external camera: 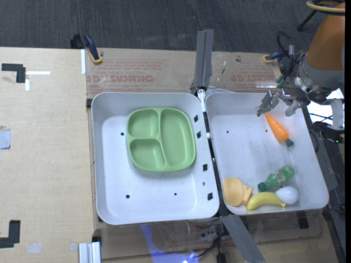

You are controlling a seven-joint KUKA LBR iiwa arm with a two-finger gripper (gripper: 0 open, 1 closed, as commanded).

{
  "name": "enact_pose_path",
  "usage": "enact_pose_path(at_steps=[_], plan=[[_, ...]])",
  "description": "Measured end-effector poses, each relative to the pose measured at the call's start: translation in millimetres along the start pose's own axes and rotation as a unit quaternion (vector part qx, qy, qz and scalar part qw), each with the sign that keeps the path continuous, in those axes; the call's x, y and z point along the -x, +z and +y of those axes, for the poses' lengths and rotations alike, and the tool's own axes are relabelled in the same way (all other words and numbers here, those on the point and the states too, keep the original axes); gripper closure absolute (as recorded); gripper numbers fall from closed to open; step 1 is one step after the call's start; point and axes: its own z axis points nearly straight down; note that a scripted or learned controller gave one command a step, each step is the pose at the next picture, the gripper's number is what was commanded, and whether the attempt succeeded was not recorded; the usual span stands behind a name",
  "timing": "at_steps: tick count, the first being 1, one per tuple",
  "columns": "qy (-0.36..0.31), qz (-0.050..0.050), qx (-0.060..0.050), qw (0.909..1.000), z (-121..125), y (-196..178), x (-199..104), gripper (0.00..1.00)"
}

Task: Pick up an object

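Observation:
In the right bin (241, 147) an orange carrot (276, 127) with a green tip lies near the far right wall. My gripper (277, 109) hangs just above the carrot's upper end, open, one finger on each side of it. Nothing is lifted between the fingers. Along the bin's near edge lie a green bottle (277, 178), a white egg (287, 194), a yellow banana (265, 201) and a pale orange piece (236, 191).
A green divided plate (162, 138) rests in the left bin (109, 190). A grey divider post (203, 59) stands behind the wall between the bins. Cables and clamps sit at the bench's far right. Wooden bench surface spreads to the left.

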Motion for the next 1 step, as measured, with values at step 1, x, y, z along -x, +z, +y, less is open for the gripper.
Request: enact_pose_path(at_steps=[1], plan=[[-0.142,-0.001,0.002,0.9899,22.1,115.6,14.8,0.00]])
